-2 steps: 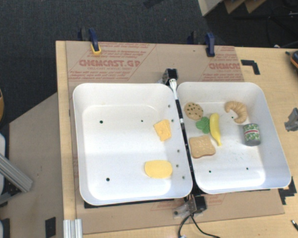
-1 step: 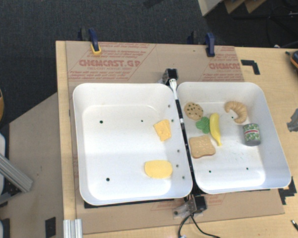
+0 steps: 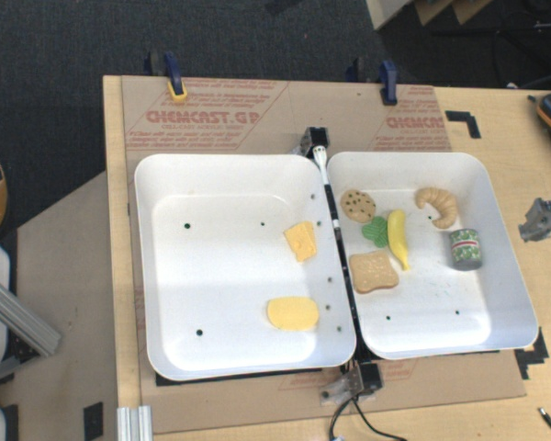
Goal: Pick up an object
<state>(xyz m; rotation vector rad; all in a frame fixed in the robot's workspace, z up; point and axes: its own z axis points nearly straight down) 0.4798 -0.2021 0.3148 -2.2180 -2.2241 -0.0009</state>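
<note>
Gripper's nearer bin [image 3: 422, 315] holds banana [image 3: 398, 237], croissant [image 3: 438, 205], can [image 3: 466, 248].

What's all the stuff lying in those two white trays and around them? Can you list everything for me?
white bins: 2, white, side by side on the bench
cheese wedge: 1, yellow, left bin, towards its right side
oval yellow piece: 1, yellow, left bin, lower right
cookie: 1, tan with dark specks, right bin, upper left
croissant: 1, light brown, right bin, upper right
banana: 1, yellow, right bin, middle
green item: 1, green, partly under the banana's left side
bread slice: 1, brown, right bin, below the banana
can: 1, green and white label, right bin, near its right wall
clamps: 2, blue, far edge of the board
</note>
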